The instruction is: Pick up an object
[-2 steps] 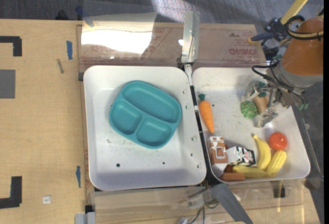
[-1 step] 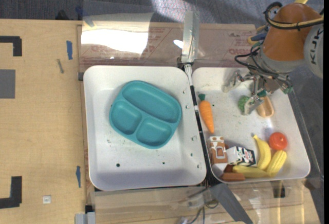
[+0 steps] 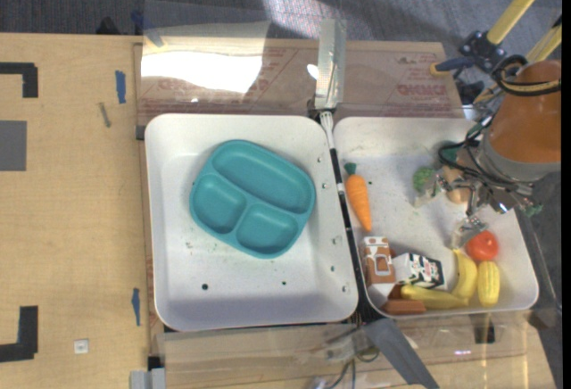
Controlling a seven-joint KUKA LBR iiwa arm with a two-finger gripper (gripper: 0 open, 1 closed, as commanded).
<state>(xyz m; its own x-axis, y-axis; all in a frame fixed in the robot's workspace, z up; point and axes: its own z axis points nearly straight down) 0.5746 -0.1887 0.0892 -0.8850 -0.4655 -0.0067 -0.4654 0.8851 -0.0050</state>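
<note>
Your bench (image 3: 62, 200) carries two white bins side by side. The left bin (image 3: 178, 289) holds a teal divided plate (image 3: 252, 197), lying flat near the middle and turned at a slant. The right bin (image 3: 393, 155) holds the small things. Your arm (image 3: 526, 124) reaches in from the right, its orange band over the bin's far right edge, wrist pointing down into the bin. The gripper (image 3: 473, 200) hangs low just above the tomato (image 3: 483, 245), near a green broccoli piece (image 3: 426, 181); cables and shadow hide its tips, so you cannot tell its state. A carrot (image 3: 359, 201) lies along the bin's left wall. At the near edge sit a carton (image 3: 378, 260), a banana (image 3: 451, 289) and corn (image 3: 488, 282), crowded together.
</note>
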